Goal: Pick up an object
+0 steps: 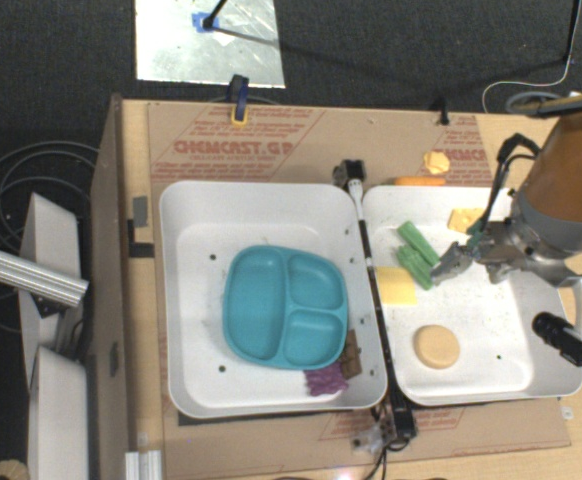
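Your gripper (454,261) sits over the right bin (541,368), its tip touching the green pieces (417,252); you cannot tell whether it is clenched or released. Just beside them lies a yellow slice (395,287), nearer you a tan disc (437,347). The cardboard (271,138) beneath reads "CHEMCAST GP". The left bin (186,268) holds a teal divided plate (285,306).

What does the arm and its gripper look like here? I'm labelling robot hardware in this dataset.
The arm enters from the right as a rounded grey body with a broad orange band above the wrist. A thin black cable loops along it down toward the wrist. The gripper is dark grey metal, narrow and angular. No markings are readable.
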You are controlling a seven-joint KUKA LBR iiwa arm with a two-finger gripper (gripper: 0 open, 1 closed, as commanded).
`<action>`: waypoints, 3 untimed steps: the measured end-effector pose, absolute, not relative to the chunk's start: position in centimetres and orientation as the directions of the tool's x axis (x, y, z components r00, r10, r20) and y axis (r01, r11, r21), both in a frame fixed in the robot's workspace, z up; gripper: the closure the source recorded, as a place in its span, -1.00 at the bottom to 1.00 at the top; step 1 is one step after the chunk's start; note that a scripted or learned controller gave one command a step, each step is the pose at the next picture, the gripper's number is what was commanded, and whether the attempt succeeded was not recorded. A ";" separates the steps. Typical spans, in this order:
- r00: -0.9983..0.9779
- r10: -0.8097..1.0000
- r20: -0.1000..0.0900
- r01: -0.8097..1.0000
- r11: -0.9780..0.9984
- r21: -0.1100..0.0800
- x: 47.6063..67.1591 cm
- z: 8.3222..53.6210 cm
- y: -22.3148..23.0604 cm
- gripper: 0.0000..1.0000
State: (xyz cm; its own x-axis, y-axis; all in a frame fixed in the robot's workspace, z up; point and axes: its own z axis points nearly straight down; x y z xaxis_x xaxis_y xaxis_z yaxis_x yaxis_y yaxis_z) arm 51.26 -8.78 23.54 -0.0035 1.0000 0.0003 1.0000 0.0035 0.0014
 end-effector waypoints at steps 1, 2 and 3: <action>-0.001 1.000 0.000 1.000 0.001 -0.005 55.9 12.0 -10.4 -1.00; 0.003 1.000 0.000 1.000 -0.003 -0.004 50.6 8.2 -12.4 -1.00; -0.007 1.000 -0.003 1.000 0.007 0.013 59.8 12.8 -13.3 -1.00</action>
State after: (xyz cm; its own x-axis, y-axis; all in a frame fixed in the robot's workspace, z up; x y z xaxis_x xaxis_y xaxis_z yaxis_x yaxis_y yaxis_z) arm 59.77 -13.26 12.82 -0.0066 1.0000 -0.0035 0.9999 0.0067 0.0133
